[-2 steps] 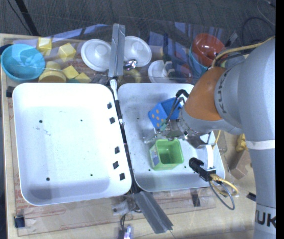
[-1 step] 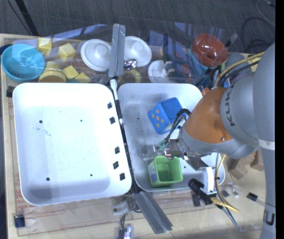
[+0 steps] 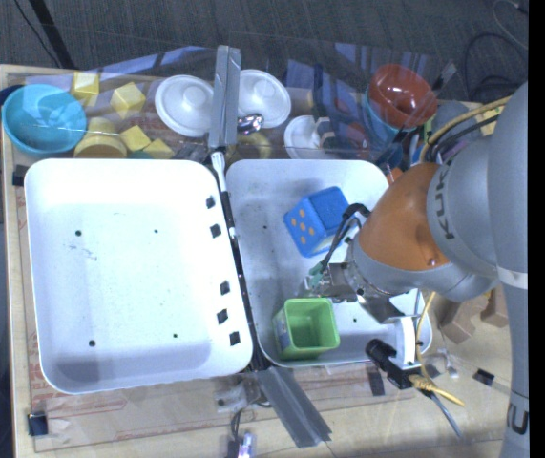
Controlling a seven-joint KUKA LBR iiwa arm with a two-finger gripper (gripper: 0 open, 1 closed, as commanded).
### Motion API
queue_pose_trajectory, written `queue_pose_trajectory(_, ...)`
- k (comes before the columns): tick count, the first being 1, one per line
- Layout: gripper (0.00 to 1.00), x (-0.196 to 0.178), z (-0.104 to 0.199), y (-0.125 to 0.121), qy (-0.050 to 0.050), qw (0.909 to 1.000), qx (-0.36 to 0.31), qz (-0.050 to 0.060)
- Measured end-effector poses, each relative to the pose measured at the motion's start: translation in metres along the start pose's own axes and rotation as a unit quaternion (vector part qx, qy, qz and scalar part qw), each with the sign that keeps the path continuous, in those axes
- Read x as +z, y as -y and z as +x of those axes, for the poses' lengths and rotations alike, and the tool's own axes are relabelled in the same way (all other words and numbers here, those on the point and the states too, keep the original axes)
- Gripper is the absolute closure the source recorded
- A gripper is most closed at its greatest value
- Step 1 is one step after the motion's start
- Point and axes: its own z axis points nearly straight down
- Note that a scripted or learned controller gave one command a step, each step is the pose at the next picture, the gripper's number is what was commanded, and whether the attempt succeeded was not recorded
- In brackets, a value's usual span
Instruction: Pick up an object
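Observation:
A blue die-like block (image 3: 314, 219) with yellow dots lies in the upper middle of the right bin (image 3: 262, 256). Near that bin's front edge sits a green square cup (image 3: 306, 327), its mouth facing up. My gripper (image 3: 322, 280) reaches down into the right bin between the two, just above the cup's far rim and below the block. The grey arm with its orange band (image 3: 401, 232) covers the bin's right part. No object shows between the fingers.
The left bin (image 3: 119, 275) sits beside the right one, parted by a ridge with black clips. Behind the bins stand a blue bowl (image 3: 43, 117), yellow blocks (image 3: 127, 96), white bowls (image 3: 184, 103) and a red bowl (image 3: 401, 93). Cables lie at front right.

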Motion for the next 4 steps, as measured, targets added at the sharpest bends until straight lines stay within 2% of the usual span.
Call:
queue_pose_trajectory(1,0.00,0.000,0.000,0.000,0.000,1.0000,0.000,0.000)
queue_pose_trajectory(2,0.00,-0.046,-0.032,-0.046,-0.001,1.0000,-0.002,0.005)
queue_pose_trajectory(3,0.00,-0.001,-0.032,-0.111,-0.002,0.9997,-0.023,0.010)
queue_pose_trajectory(4,0.00,0.011,-0.046,-0.130,-0.005,0.9990,-0.018,0.041)
